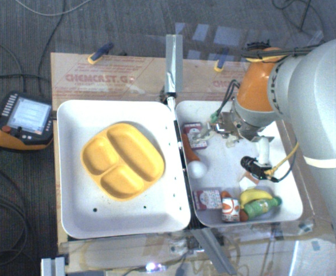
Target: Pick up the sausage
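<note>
The two-finger metal gripper (pixel 201 135) is seen over the right white bin (pixel 289 203), toward its 10 o'clock corner. Its fingers appear parted, with nothing visibly between them. The reddish-brown sausage (pixel 189 150) lies along the bin's 9 o'clock wall, partly hidden by the gripper; its upper end is hard to make out. A small white ball (pixel 197 169) touches its lower end. A yellow three-compartment plastic tray (pixel 123 160) rests in the left white bin (pixel 76 211). Items at 6 o'clock are crowded and indistinct.
</note>
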Available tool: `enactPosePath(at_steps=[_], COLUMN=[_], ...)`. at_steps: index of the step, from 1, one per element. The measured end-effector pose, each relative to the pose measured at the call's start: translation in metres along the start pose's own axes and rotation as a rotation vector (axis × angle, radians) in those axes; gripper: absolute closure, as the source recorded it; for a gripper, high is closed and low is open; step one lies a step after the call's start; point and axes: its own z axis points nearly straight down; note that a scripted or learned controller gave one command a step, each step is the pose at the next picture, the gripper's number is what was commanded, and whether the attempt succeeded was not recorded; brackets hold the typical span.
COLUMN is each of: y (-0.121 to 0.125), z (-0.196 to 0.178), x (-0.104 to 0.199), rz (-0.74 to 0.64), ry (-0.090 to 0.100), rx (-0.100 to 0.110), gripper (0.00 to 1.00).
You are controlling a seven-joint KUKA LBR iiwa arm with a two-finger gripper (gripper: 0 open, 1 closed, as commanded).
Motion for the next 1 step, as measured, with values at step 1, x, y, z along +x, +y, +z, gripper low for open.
enactPosePath(at_steps=[1], y=[-0.0305], z=[0.0018], x=[0.0059], rz=[0.176], ry=[0.003], rx=[-0.018], gripper=[0.0])
